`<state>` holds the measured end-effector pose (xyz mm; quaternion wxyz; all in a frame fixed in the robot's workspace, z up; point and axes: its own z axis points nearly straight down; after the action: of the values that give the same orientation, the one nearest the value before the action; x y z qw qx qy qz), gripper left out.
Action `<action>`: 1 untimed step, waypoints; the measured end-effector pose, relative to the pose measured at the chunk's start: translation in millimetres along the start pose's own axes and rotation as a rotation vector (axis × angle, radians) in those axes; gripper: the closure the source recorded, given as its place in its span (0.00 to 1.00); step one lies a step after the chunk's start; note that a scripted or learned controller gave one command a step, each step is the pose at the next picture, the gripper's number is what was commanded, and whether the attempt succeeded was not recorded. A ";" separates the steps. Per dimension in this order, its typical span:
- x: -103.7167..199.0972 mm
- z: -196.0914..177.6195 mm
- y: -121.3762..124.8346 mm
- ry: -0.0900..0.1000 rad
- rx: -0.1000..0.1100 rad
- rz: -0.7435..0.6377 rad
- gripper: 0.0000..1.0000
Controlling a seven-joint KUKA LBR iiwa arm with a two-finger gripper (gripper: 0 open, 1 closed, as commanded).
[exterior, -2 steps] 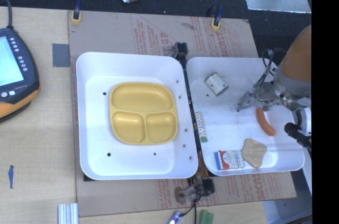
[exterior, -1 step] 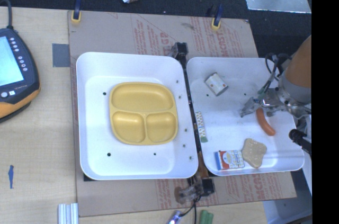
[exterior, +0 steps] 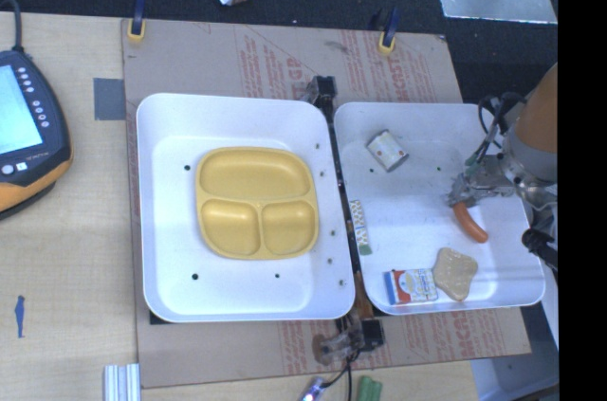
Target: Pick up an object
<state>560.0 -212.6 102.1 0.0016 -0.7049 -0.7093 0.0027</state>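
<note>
2 white bins are sitting side by side on the counter (exterior: 85,295), and the gripper (exterior: 471,191) is reaching into the right one.

In the left bin (exterior: 161,200) a yellow divided plate (exterior: 256,201) with 3 compartments is lying flat in the middle. In the right bin (exterior: 417,200) a small grey box (exterior: 387,150) is lying near the far side, and a small carton (exterior: 410,286) is lying at the near wall with a tan sponge-like piece (exterior: 456,273) touching it on the right. An orange sausage-shaped object (exterior: 470,223) is lying just below the gripper, which is hanging at the right side of this bin; I cannot tell how the gripper is set.
</note>
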 end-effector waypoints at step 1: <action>62.5 -114.7 44.7 0.002 -0.007 0.002 1.00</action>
<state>605.0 -149.6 216.4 0.0000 -0.7056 -0.7086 -0.0004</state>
